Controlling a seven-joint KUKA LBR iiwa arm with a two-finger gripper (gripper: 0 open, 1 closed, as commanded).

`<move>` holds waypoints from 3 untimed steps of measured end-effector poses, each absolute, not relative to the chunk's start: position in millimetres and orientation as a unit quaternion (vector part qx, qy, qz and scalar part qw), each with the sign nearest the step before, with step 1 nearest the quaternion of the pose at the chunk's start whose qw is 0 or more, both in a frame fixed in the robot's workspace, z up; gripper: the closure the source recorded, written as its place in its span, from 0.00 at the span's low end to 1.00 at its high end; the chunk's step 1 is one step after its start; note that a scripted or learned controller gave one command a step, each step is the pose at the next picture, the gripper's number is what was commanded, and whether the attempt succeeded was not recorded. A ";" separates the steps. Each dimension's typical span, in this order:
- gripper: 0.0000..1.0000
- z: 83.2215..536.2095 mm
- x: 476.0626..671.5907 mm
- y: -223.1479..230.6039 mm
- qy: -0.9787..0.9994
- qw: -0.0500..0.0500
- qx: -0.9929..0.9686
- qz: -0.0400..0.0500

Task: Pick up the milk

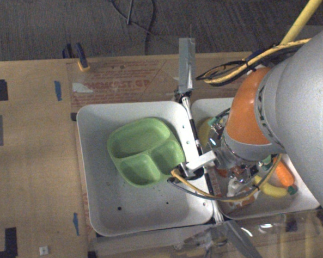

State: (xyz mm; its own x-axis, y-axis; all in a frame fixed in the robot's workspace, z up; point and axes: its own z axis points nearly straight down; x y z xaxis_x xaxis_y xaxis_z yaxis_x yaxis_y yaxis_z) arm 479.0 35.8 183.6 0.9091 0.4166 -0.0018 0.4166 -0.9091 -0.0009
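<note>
My gripper [239,187] reaches down into the right bin [305,201], near its front left part. The grey arm and its orange band [248,120] cover most of that bin. Around the gripper lie small items: an orange carrot [285,175], a yellow banana [274,190] and something reddish-brown [242,202] under the gripper. A pale yellow rounded object [204,129] peeks out at the bin's back left. I cannot make out a milk carton among what shows.
The left bin [99,173] holds a green divided plate [145,152] towards its right side. A dark cable [192,187] loops from the wrist over the divider between the bins. A metal post [185,64] stands behind the bins.
</note>
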 end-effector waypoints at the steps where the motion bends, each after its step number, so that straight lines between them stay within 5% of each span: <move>1: 0.00 144.6 486.5 64.7 -0.195 -0.012 -0.981 -0.012; 2: 0.00 136.3 488.8 71.2 -0.172 -0.019 -0.985 -0.015; 3: 0.00 132.8 497.4 72.3 -0.157 -0.019 -0.987 -0.007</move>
